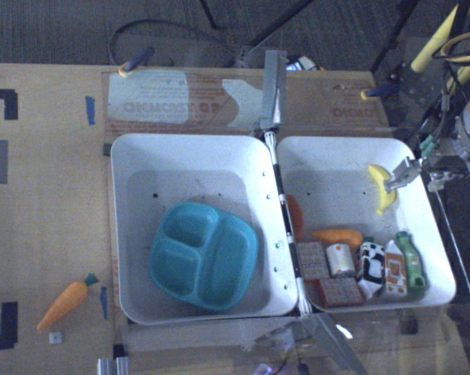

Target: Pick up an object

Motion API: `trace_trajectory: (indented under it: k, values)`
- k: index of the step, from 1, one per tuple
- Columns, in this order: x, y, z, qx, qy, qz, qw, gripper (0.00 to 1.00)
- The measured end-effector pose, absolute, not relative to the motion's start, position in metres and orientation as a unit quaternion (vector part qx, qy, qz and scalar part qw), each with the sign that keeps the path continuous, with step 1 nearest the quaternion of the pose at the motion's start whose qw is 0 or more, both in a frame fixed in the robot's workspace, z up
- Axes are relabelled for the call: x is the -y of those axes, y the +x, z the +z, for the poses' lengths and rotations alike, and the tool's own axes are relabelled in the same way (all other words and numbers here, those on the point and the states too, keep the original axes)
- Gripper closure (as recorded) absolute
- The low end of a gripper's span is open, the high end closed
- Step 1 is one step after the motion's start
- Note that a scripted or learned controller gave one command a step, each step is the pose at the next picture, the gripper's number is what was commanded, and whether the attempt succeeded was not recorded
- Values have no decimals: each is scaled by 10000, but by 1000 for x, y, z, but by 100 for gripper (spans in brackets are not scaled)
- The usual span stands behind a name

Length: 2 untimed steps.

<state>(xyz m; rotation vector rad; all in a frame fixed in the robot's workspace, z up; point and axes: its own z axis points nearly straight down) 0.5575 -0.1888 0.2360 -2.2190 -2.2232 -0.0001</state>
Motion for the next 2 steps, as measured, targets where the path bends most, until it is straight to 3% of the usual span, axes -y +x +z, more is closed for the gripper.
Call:
trace_trajectory:
  k: [1, 2]
  values:
    - [189, 557, 236, 7078, -7064, 0, 2, 0]
    - [199, 610, 115, 7225, -6914, 2, 5, 0]
